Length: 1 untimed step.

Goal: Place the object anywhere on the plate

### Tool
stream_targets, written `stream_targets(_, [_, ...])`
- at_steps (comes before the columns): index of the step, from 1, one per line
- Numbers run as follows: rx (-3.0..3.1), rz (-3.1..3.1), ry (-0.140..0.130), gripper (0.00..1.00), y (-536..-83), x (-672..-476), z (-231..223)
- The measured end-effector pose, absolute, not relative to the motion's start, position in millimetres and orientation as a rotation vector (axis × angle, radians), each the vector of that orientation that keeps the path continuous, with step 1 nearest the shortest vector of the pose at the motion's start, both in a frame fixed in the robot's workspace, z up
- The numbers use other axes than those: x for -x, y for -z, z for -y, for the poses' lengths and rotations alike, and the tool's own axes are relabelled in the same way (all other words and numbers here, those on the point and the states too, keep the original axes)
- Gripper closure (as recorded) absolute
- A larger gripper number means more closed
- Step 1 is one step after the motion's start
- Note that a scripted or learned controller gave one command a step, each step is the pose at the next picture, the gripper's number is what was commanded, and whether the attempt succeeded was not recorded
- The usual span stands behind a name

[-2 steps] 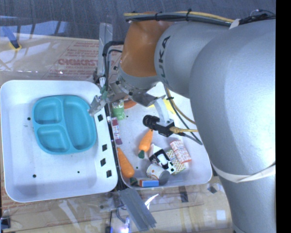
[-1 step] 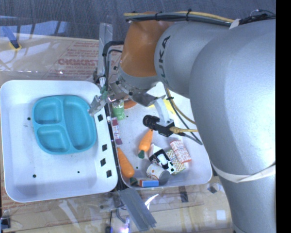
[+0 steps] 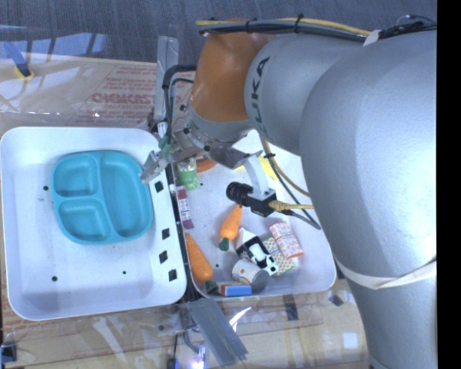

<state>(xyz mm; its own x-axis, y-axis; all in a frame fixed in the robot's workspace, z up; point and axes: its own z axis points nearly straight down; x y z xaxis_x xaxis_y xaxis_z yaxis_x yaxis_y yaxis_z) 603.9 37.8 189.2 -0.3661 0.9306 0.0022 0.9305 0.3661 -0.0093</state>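
Note:
A light blue divided plate (image 3: 101, 197) lies in the left white bin (image 3: 31, 283), with nothing on it. My gripper (image 3: 167, 160) hangs over the wall between the two bins, just right of the plate's upper right corner. A small green object (image 3: 187, 177) sits directly below the gripper at the right bin's upper left, with a thin reddish strip (image 3: 184, 206) beneath it. Whether the green object is between the fingers I cannot tell. The arm's large grey body hides the right bin's far side.
The right bin (image 3: 315, 271) holds a carrot (image 3: 230, 223), a second orange carrot (image 3: 200, 261), a red and white can (image 3: 286, 241), a black and white patterned item (image 3: 257, 256) and a blue and red piece (image 3: 234, 289).

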Motion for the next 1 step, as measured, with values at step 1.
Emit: stream_targets(1, [1.765, 2.591, -0.01, 0.0, -189.2, -603.9, -37.8])
